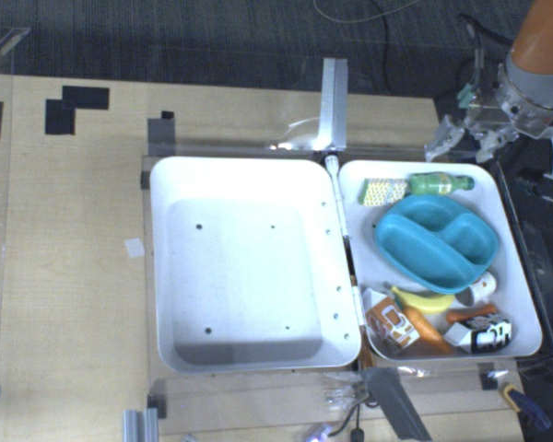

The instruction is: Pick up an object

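Bottle (440,184): green, lying along the right bin's (525,274) far wall, long axis left-right, just below and left of the gripper (467,136), nearest thing to it. Gripper hovers over the bin's far rim, fingers spread, nothing between them. Bin also holds blue tray (435,240), banana (424,299), carrot (422,328), packets. Left bin (244,261) bare.

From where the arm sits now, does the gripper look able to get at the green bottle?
Probably yes. The green bottle lies uncovered at the right bin's far edge, beside the blue divided dish, and the gripper hangs just beyond that rim.
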Tool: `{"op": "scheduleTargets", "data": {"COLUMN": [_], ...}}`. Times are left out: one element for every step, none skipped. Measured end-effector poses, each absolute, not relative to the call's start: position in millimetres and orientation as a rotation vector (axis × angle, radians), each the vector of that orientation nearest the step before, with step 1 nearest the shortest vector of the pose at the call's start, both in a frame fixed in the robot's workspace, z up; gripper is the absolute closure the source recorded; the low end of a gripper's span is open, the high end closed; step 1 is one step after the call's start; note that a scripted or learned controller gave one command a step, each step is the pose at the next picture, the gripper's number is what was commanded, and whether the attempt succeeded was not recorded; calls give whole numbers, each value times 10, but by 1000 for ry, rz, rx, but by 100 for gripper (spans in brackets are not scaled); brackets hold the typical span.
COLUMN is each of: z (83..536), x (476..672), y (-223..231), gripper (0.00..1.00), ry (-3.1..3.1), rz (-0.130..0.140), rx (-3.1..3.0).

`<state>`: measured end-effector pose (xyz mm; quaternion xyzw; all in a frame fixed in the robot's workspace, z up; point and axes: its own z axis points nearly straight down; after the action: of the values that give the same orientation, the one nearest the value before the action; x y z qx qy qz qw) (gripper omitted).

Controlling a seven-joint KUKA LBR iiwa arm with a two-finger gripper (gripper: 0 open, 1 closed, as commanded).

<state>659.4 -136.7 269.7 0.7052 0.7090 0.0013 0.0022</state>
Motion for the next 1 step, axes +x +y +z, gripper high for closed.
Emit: {"op": "scheduleTargets", "data": {"z": [1449], "x": [5697], "y": [-1301], "gripper": [0], "ry": [2293], "rz": [3], "rx": [2142]}}
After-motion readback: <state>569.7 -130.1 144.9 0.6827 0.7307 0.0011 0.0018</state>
